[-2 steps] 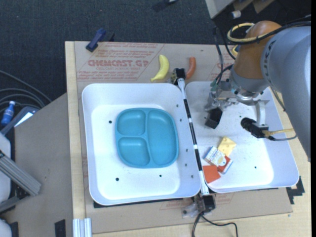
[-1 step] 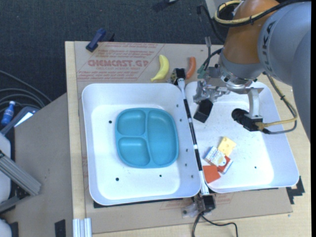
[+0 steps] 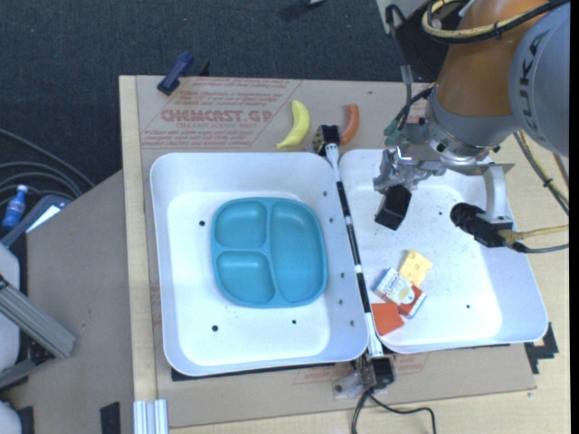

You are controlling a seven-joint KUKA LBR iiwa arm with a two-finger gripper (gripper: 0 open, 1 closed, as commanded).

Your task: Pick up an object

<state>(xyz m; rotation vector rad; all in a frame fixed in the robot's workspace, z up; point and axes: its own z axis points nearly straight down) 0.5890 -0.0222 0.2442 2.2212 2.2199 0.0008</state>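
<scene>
White plastic is gleaming along the near rim of the two bins, and in the lower middle of the frame a small heap is lying in the right bin (image 3: 507,319): an orange-red card (image 3: 386,317) at the bottom, a small printed packet (image 3: 396,287) leaning on it, and a yellow wedge (image 3: 416,267) touching the packet's upper right. These are looking like the likeliest things to pick. Left of centre, a blue divided plate (image 3: 270,250) is sitting flat in the left bin (image 3: 172,269).

Further up, right of centre, the gripper (image 3: 394,209) is hanging over the right bin's upper left part, clear of the heap and above it in the frame. I cannot tell how its jaws are standing, and I am seeing nothing held there.

As I judge it, the trouble is lying in that heap: the pieces are overlapping, so a descent could nudge them apart or catch only an edge, and the flat card may slide instead of lifting.

At the top, a banana (image 3: 295,125) and an orange piece (image 3: 349,123) are resting on the board behind the bins
</scene>
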